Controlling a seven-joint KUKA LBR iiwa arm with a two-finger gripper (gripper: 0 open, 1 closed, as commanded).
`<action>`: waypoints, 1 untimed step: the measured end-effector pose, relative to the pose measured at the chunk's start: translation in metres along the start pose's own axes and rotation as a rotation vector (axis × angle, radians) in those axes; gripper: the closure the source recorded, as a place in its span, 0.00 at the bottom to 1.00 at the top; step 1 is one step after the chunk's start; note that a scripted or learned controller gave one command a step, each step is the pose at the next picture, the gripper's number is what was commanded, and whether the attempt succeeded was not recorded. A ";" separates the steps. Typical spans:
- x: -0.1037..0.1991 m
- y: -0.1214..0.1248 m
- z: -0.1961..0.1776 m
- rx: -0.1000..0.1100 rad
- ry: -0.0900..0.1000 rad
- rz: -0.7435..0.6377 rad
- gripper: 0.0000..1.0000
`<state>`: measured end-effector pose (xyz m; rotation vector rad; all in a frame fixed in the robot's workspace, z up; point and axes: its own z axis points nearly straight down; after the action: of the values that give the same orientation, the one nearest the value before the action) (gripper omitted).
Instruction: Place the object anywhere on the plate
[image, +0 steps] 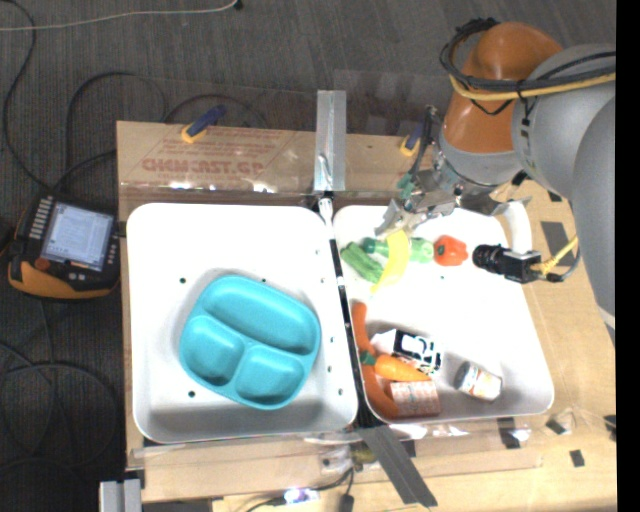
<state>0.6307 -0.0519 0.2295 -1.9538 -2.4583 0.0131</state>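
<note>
My gripper (400, 222) hangs over the far left part of the right bin (520, 320), and my fingers are closed on the top end of a yellow banana (392, 259) — it dangles from them, its lower tip pointing down and left toward the divider between the two bins. Just beside it, to the left, lies a green vegetable (362, 260), and behind it a green piece (420, 249) runs toward a small red tomato (451, 250) on the right.

The blue plate (250, 340) sits in the left bin (160, 300), tilted a little, its three compartments bare. It is well apart from the banana, across the divider.

Nearer the front of the right bin I see a cluster: an orange carrot (398, 368), a long orange piece (359, 325) along the left wall, a black-and-white packet (416, 347), a reddish can (412, 398) lying on its side, and a small jar (477, 380) tipped over — all resting on the bin floor.
</note>
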 end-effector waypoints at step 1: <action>0.074 -0.051 0.023 0.001 0.006 -0.038 1.00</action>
<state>0.5637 0.0086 0.2064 -1.9043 -2.4905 0.0084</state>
